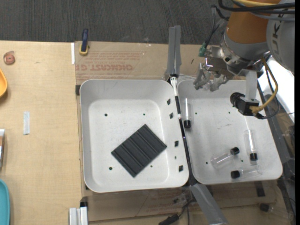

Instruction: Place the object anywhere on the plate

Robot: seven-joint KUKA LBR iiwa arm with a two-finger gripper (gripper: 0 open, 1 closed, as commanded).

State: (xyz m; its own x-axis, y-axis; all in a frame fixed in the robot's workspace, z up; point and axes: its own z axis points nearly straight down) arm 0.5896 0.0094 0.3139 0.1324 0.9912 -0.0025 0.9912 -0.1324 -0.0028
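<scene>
Before the pick: the gripper hung above the right bin, its grasp impossible to tell.
Next it needed a tube, then the dark plate.

matt ribbed dark plate — glossy white plastic bin.

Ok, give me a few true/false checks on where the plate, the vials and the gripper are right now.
1. The dark ridged plate lies in the left bin. True.
2. A clear vial already rests on the plate. False: the plate's top is bare; the clear vials lie in the right bin.
3. The gripper hangs over the far edge of the right bin. True.
4. One vial lies along the right bin's left wall, near the divider. True.
5. All vials are bunched in the right bin's far right corner. False: most lie toward its near right side.
</scene>
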